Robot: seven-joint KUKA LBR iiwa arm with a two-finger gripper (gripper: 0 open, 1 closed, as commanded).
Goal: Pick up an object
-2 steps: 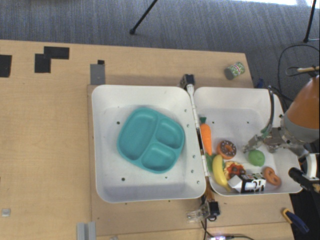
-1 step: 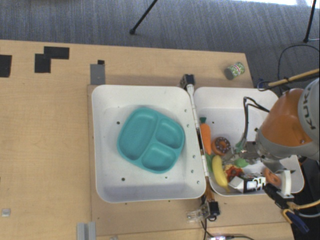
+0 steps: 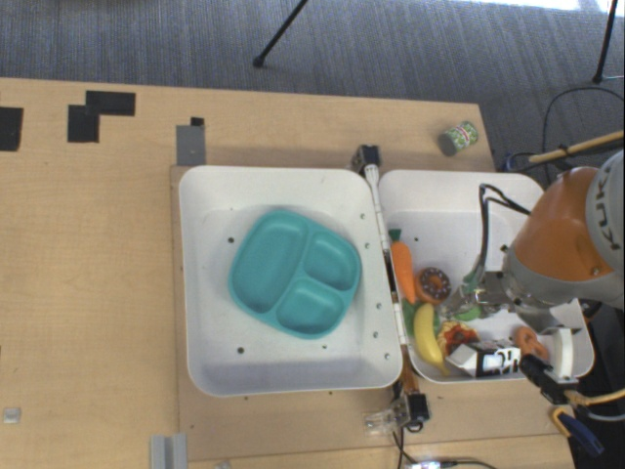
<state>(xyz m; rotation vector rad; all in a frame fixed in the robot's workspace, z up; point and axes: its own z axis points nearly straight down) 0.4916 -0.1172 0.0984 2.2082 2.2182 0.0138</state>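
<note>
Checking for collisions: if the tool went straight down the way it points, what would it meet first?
Probably the green toy beside the banana in the right bin; the tool sits above it, though depth is unclear.

My own wrist covers my gripper (image 3: 467, 306), so its fingertips are hidden. My arm (image 3: 576, 237) runs off at three o'clock. The objects (image 3: 451, 338) packed at six o'clock of the right bin (image 3: 430, 198) blur together.

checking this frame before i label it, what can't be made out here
- End effector, camera view: the arm's wrist covers it, so its state cannot be told.
- Right bin: its right side lies under the arm.
- Items beside the banana and carrot: too small and cluttered to identify.
- Small can on the bench: label too small to read.
</note>
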